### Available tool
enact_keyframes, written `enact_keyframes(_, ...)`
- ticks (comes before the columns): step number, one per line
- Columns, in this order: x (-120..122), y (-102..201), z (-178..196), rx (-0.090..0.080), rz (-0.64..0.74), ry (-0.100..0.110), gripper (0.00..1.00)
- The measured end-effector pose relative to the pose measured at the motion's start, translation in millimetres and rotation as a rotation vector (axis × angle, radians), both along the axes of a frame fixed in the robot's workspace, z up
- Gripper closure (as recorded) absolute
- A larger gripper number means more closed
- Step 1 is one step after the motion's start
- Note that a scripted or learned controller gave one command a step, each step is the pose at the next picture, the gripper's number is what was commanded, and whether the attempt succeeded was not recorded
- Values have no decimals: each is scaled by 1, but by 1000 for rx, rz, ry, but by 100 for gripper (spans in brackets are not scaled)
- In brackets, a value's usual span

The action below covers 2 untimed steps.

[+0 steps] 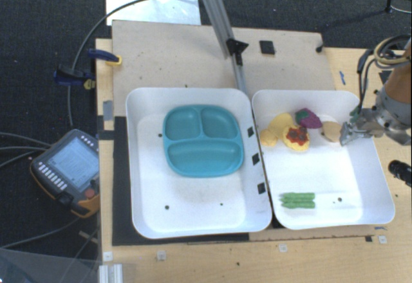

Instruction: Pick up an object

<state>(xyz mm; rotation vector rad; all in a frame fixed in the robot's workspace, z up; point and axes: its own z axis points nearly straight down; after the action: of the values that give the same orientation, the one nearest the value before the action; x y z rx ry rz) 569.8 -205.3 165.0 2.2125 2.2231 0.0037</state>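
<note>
Two shallow white bins side by side on the bench [193,56].

Right bin [335,172]: five small toy foods. Clustered toward the far edge:
- yellow piece [279,126], nearest the left wall
- red-and-yellow piece [297,138], touching the yellow piece on its right
- purple piece [308,118], just beyond the red-and-yellow piece, nearest the far edge
- beige round piece [330,130], right of the purple piece, a little apart from the cluster

Alone near the front edge, about midway along it: green bean bundle [297,200], lying lengthwise, parallel to that edge.

Gripper [353,132]: low over the right bin near its right wall, toward the far right corner, just beside the beige round piece. Touching it or not: cannot tell. Released or clenched: cannot tell at this angle. Nothing seen in its grasp. Grey arm [396,105] entering across the bin's right wall.

Left bin [148,179]: teal divided plate [203,141], flat, closer to the far edge than the front, two small compartments on the far side and one long one on the near side.

Off the bench's left edge: handheld pendant [67,169] with a lit screen. At the bench's far left corner: blue-and-yellow clamp [103,56].
</note>
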Motion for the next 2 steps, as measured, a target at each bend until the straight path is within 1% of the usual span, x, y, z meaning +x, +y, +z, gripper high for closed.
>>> enact_keyframes(1, 1, 0, 54, 0, 1, 0, 100)
enact_keyframes(2, 3, 0, 73, 1, 1, 1, 100)
